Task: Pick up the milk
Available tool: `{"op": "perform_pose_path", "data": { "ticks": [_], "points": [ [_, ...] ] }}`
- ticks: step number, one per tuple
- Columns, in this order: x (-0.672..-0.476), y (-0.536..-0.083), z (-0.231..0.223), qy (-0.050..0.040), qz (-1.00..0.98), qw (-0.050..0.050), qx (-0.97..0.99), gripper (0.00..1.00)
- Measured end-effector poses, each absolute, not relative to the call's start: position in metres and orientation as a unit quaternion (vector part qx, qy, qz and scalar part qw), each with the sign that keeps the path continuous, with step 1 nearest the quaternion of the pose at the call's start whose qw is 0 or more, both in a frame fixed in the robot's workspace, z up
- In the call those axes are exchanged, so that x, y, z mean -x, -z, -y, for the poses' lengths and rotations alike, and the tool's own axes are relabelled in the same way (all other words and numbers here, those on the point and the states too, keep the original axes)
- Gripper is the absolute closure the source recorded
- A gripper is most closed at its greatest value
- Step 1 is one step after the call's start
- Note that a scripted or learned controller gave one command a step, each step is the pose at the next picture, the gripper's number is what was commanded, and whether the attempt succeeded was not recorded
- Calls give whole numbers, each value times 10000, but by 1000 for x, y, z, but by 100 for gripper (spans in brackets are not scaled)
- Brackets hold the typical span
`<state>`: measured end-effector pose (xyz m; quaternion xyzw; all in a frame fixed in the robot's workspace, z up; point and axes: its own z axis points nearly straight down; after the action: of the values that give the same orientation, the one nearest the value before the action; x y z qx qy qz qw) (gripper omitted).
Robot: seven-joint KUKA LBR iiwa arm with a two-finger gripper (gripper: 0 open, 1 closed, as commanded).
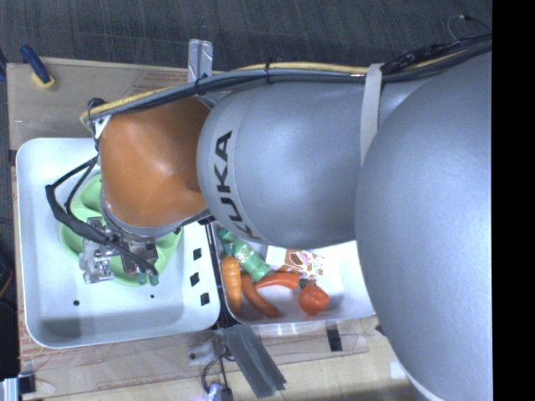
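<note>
Looming closest: grey arm (334,165). Gripper (113,257) well left of the carrot (232,284), over a green object (170,245) (open or closed: cannot tell). Probable milk (308,262) right of the carrot, part hidden. Risk: grabbing green instead.

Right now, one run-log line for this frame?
arm: over left bin | gripper: above green object | right bin: carrot, red items, carton | milk: not held

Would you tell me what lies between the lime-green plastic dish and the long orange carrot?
In the camera view, just the two white bins' adjoining rims, with small black marks.
</note>
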<state>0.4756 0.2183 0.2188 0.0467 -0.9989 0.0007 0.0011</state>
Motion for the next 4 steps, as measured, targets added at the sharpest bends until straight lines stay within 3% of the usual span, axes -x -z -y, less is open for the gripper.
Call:
{"op": "perform_pose_path", "data": {
  "ticks": [2,4],
  "points": [
    [-487,-206,-219,2,9432,-16,-3321,100],
    [-483,-218,-210,4,9411,-25,-3382,100]
  ]
}}
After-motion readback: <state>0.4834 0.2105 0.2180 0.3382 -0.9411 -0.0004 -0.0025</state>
